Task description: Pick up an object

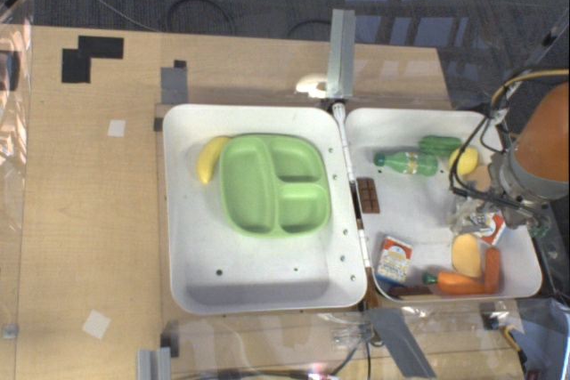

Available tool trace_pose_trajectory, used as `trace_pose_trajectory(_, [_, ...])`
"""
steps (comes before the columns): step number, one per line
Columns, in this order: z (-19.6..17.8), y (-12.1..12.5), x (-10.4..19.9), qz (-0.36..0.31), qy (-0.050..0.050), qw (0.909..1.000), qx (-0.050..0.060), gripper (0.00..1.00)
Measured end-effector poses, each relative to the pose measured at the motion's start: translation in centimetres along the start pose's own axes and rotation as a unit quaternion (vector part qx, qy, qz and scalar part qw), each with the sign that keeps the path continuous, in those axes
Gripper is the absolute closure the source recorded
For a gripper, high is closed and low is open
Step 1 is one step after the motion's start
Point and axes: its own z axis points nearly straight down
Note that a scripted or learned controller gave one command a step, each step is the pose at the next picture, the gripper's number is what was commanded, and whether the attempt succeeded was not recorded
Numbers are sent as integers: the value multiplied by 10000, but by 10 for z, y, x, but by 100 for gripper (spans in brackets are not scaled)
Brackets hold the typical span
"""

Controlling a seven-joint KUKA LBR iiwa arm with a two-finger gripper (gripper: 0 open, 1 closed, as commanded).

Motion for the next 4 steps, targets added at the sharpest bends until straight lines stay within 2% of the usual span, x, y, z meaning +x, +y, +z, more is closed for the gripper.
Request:
trace_pose_trajectory(1, [0, 0, 0, -2, 4, 10000, -1, 0])
trace_pose_trajectory(2, [14, -1, 6, 1, 72, 10000, -21, 0])
trace_pose_trajectory(3, [0, 0, 1, -37, -1, 10000, 3, 100])
trace_pose_trajectory(4, [-35, -4, -35, -2891, 80, 9572, -61, 100])
